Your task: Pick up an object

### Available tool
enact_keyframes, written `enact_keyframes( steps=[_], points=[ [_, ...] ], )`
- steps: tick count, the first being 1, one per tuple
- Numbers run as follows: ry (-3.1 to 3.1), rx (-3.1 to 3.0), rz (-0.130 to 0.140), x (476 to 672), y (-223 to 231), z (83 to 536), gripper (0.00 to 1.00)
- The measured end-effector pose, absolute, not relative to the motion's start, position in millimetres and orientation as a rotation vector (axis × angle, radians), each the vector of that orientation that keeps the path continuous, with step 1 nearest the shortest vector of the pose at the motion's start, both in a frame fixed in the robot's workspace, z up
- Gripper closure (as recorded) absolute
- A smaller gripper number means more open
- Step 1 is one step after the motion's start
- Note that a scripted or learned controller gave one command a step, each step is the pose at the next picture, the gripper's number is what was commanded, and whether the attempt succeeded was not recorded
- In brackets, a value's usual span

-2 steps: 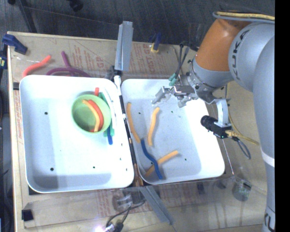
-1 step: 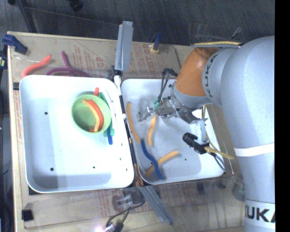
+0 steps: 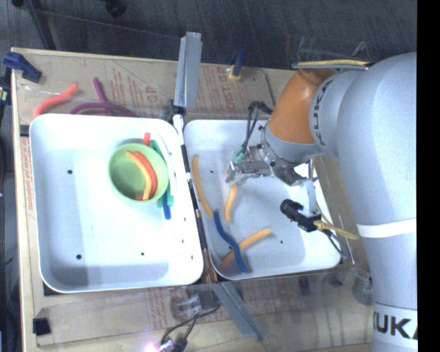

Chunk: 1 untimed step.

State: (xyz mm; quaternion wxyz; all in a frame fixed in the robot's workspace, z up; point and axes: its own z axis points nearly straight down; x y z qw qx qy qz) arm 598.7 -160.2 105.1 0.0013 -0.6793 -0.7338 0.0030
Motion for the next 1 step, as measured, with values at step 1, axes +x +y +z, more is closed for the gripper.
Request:
enact_keyframes(
  steps=[1],
  points=[
    [-2.560,-1.821,0.001,619.4,-94.8,185.0,1.00]
  ],
)
